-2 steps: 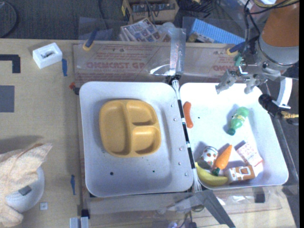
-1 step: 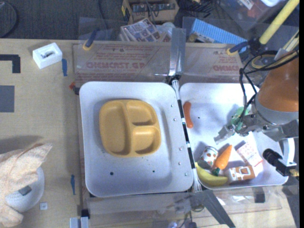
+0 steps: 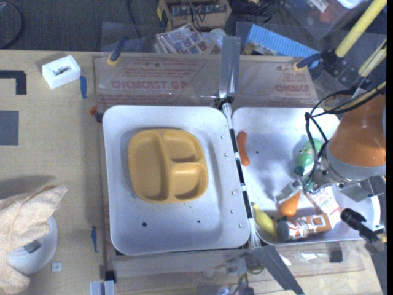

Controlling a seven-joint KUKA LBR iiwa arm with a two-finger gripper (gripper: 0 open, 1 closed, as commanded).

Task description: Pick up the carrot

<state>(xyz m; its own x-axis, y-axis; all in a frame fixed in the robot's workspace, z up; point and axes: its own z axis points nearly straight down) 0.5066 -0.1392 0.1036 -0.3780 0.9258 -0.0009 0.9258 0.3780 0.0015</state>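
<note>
Gripper [image 3: 293, 196] low over carrot [image 3: 289, 206] (arm bent down from right)

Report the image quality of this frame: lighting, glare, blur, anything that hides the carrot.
Camera view: even, soft lighting; faint shadow around the yellow tray; sheen on the clear panels behind the bins; slightly soft focus overall; the carrot is partly covered by the arm and crowded by packets.

Single fixed camera above bench [image 3: 49, 165], looking down aslant on both bins [image 3: 123, 165].
</note>
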